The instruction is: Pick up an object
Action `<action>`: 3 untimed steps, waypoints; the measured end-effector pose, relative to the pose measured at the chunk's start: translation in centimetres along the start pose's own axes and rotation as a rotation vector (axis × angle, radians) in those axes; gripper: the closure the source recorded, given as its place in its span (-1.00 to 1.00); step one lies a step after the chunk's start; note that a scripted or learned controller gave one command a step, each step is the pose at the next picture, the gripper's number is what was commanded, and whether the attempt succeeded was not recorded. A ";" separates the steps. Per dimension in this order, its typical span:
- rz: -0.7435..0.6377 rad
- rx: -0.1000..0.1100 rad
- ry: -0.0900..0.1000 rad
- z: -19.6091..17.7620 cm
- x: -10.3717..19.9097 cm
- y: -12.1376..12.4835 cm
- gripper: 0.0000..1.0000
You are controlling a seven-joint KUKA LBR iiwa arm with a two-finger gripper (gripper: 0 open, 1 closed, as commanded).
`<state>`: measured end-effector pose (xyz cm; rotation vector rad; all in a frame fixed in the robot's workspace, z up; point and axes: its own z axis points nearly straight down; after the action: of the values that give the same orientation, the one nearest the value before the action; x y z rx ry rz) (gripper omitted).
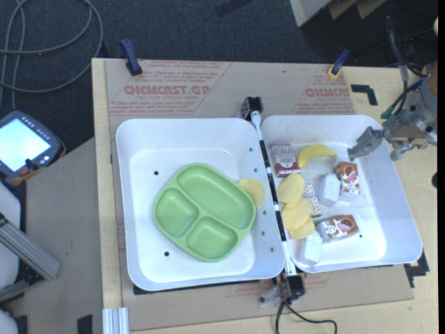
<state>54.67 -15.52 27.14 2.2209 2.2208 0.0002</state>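
My gripper point(381, 147) hangs over the right bin's point(400, 207) far right corner, open, with nothing between its fingers. Just left of and below it lie a small red and white carton point(347, 178) and a white block point(327, 187). A yellow banana point(314, 153) and a red and white packet point(282, 159) sit at the bin's back left. Yellow chips point(295, 202) lie along the left wall. Another carton point(338, 227) and a white piece point(311, 250) rest near the front.
The left bin point(139, 152) holds a green divided plate point(204, 211) and one yellow chip point(252, 191) by its right wall. Clamps point(130, 56) hold the cardboard-covered bench at the back. A black divider rail point(268, 179) runs between the bins.
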 end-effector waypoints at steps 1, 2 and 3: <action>-0.001 -0.006 0.000 16.4 5.7 -1.3 -1.00; 0.000 -0.017 -0.002 18.0 5.1 10.8 -1.00; 0.001 -0.014 0.000 18.1 3.9 7.7 -1.00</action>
<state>62.43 -11.63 9.06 2.2142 2.2127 0.0158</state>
